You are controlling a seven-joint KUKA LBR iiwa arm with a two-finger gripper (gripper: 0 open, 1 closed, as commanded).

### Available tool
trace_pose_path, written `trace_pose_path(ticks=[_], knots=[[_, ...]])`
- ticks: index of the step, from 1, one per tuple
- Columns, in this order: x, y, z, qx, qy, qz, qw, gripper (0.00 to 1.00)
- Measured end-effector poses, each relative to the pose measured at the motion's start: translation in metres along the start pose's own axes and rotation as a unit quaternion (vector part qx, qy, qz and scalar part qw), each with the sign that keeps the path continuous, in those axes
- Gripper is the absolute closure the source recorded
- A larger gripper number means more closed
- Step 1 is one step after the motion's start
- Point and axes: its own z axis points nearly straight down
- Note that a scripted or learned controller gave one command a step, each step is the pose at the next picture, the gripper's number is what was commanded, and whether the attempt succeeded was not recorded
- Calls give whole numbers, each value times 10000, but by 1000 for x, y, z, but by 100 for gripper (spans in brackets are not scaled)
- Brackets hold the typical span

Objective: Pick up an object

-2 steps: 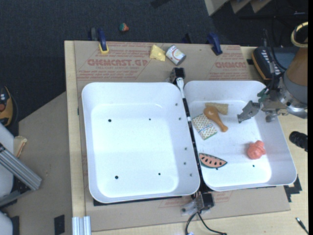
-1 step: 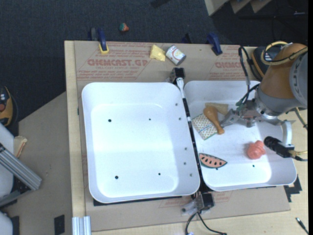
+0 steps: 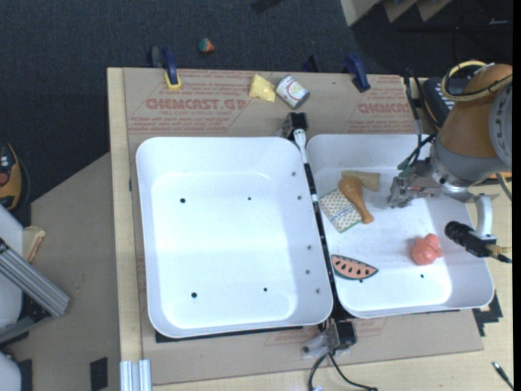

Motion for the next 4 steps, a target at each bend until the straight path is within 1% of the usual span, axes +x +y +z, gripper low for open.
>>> trace_pose_path(ticks=[1, 2, 3, 4], knots=[[-26, -75, 12, 58, 20, 30, 10000, 100], [-38, -115, -112, -30, -19, 15, 10000, 100], [-48, -34, -170, -48, -23, -20, 10000, 100], [10, -67, -122, 48, 29, -17, 10000, 100]])
